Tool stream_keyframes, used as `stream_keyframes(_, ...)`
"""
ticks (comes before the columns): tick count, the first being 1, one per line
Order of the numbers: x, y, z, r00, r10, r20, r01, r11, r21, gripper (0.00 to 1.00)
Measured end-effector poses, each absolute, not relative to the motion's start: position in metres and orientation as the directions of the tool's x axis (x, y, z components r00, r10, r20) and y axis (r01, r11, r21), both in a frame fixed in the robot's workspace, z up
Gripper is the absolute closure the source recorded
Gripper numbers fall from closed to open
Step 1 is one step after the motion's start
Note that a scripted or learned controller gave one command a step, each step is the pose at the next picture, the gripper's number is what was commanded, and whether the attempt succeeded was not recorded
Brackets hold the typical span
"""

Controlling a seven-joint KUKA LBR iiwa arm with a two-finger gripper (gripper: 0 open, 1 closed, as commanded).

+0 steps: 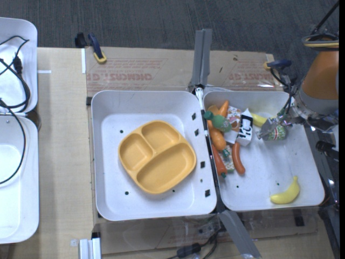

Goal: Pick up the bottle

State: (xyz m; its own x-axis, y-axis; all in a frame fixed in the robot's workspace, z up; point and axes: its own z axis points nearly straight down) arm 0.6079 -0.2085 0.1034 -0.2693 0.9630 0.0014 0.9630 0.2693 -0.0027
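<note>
Fingers of the gripper are seen pinched on the bottle, held above the right bin, near its far right edge.

One fixed overhead view, slanted down across both white bins.

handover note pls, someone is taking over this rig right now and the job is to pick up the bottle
End effector: low over the right white bin, near its upper right; the view does not settle its grip.
Bottle: the small clear plastic bottle with a green label lies just left of the end effector, against its tip, and looks to be on the bin floor.
Also in the right bin: yellow banana near the front, a heap of toy food along the left wall.
Left white bin: yellow divided plate.
Done: approach. Left: confirm grasp, lift the bottle.
</note>
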Motion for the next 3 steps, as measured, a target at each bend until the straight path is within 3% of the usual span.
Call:
stream_keyframes(1, 0.622, -0.214, 0.09, -0.367, 0.93, 0.003, 0.93, 0.367, 0.0, 0.0)
stream_keyframes(2, 0.585, -0.221, 0.113, -0.573, 0.819, 0.002, 0.819, 0.573, -0.001, 0.0)
stream_keyframes(3, 0.66, -0.222, 0.22, -0.511, 0.86, -0.001, 0.86, 0.511, 0.0, 0.0)
